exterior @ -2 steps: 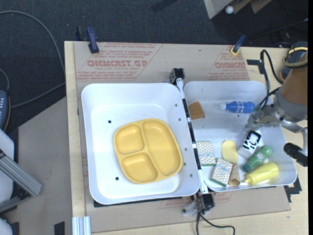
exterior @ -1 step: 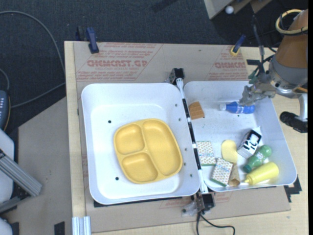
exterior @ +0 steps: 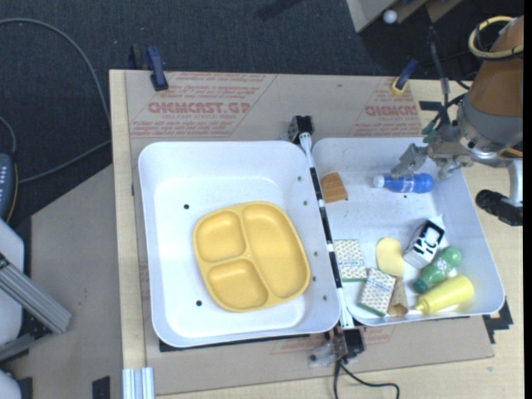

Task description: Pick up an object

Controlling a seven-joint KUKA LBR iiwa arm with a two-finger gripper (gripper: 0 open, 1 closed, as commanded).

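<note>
Blue bottle [exterior: 407,184] lies under gripper [exterior: 413,166], near bin's back wall [exterior: 374,142].

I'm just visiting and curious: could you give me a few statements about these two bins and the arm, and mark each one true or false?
1. The yellow divided tray lies in the left bin. True.
2. The tool is over the left bin. False: it is over the right bin, by the blue bottle.
3. The brown block sits near the divider between the bins. True.
4. The green bottle stands alone at the right bin's far edge. False: it lies among the clutter at the near edge, beside the yellow bottle.
</note>
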